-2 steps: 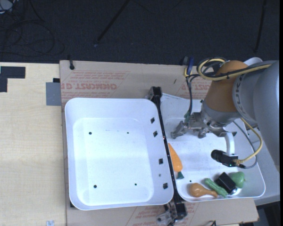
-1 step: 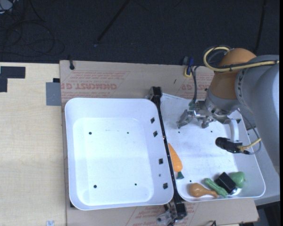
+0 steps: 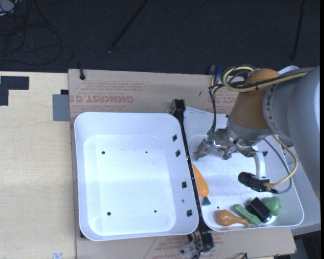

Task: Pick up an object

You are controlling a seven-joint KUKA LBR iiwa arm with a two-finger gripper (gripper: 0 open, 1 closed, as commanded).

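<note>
gripper (image 3: 222, 147): over upper part of right bin (image 3: 291, 220); jaws state, cannot tell.
nearest obj: orange piece (image 3: 201, 183), just below-left of gripper, by the bins' divider, long axis running up-down.
other objs: near front rim, well apart from gripper.
count: 2 bins; approx. 4 objs, all in right bin.

arm (image 3: 270, 112) over right bin (image 3: 291, 220), toys (image 3: 248, 213)

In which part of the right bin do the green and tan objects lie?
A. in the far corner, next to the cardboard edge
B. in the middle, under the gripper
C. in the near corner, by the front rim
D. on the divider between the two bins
C: the green object and the tan object lie together by the front rim of the right bin, on the camera's side.
</note>
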